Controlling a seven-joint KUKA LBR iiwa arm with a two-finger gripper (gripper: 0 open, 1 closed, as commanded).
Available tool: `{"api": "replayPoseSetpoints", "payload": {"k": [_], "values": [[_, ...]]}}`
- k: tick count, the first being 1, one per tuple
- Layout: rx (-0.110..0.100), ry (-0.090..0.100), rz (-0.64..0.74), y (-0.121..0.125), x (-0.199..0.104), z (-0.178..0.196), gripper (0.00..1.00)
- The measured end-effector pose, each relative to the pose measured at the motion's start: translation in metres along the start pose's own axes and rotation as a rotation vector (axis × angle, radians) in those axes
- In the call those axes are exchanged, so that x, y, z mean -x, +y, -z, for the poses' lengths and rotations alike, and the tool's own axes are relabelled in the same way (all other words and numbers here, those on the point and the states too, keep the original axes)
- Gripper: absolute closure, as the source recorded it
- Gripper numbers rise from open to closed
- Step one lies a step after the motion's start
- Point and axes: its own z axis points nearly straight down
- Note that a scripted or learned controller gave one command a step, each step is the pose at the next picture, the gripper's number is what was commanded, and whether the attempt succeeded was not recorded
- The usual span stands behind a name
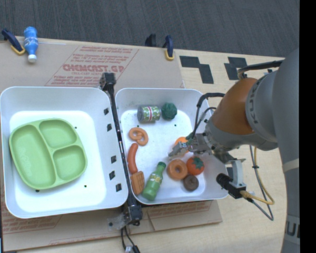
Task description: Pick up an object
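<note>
The right bin (127, 100) holds several toy foods. At the back lie a small can (149, 113) on its side and a dark green ball (169, 110). A pretzel (138, 136), a red sausage (132, 158) and a brown waffle piece (138, 182) line the left wall. A green bottle (154, 181) lies near the front. An orange donut (177, 169), a tomato (195, 165) and a chocolate donut (190, 182) cluster at the front right. My gripper (181, 148) is low over the bin, just above the orange donut and beside a small orange piece (179, 140).
The left bin (95, 194) carries a green divided plate (47, 152). A black divider (115, 136) runs between the bins. A blue bottle (30, 42) and clamps (168, 49) sit at the cardboard's back edge. My arm (242, 115) covers the right bin's right wall.
</note>
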Motion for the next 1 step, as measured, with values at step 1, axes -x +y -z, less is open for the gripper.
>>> {"api": "replayPoseSetpoints", "payload": {"k": [1], "values": [[0.0, -0.002, 0.006, 0.0009, 0.0005, 0.0106, 1.0]]}}
